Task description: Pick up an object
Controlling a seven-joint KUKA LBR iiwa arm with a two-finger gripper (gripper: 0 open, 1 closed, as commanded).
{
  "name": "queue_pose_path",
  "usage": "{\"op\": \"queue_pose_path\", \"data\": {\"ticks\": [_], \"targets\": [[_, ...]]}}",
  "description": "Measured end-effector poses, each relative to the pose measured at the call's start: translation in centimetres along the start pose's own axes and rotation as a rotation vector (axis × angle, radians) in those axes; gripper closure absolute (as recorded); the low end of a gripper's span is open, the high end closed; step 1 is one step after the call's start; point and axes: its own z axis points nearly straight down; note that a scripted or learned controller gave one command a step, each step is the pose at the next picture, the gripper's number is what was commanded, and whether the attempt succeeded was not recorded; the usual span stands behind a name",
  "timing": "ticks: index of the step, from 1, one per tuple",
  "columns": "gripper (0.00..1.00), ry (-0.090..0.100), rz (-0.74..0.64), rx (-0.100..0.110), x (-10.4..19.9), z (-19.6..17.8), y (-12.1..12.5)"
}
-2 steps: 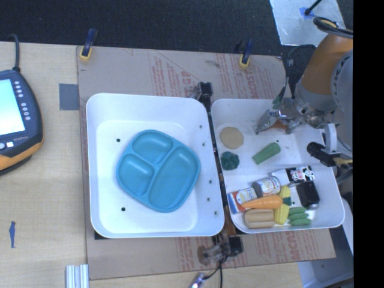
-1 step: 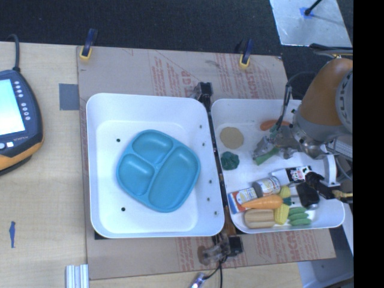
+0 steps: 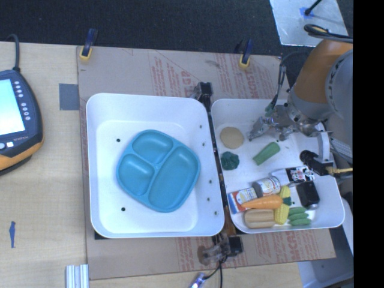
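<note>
Over the right bin (image 3: 336, 218), my gripper (image 3: 271, 126) hovers, jaws parted and holding nothing; descending, I could nudge the green cylinder (image 3: 266, 153) aside instead of catching it.

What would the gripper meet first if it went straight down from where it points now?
Probably the bare white floor of the right bin, between the tan round piece and the green cylinder. The gripper hangs above that gap, though depth is hard to judge from this slant.
</note>
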Motion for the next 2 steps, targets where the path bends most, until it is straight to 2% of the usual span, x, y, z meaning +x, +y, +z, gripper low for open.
{"op": "queue_pose_path", "data": {"ticks": [1,2], "targets": [[0.0,-0.001,-0.002,0.002,-0.2,0.1,-4.1],[0.0,0.0,-0.001,0.0,2.9,0.0,1.0]]}}
